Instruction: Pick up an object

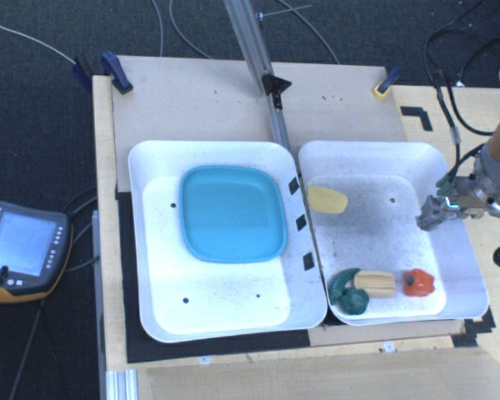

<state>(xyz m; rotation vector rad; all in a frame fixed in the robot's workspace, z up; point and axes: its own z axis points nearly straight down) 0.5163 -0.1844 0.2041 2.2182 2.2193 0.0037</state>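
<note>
The right bin (pixel 358 161) holds a pale yellow piece (pixel 327 199) near its upper left. Along its front edge lie a dark green toy vegetable (pixel 348 292), a tan block (pixel 375 283) and a red-orange toy pepper (pixel 417 282). My gripper (pixel 431 214) hangs over the right side of this bin, reaching in from the right, above and right of the red pepper. Nothing shows between its fingers.
The left bin (pixel 150 223) carries a blue square plate (pixel 233 213). A metal pole (pixel 252 40) slants down from the top to the gap between the bins. A handheld control pendant (pixel 21 248) lies at the far left on the floor. Cables trail across the dark carpet.
</note>
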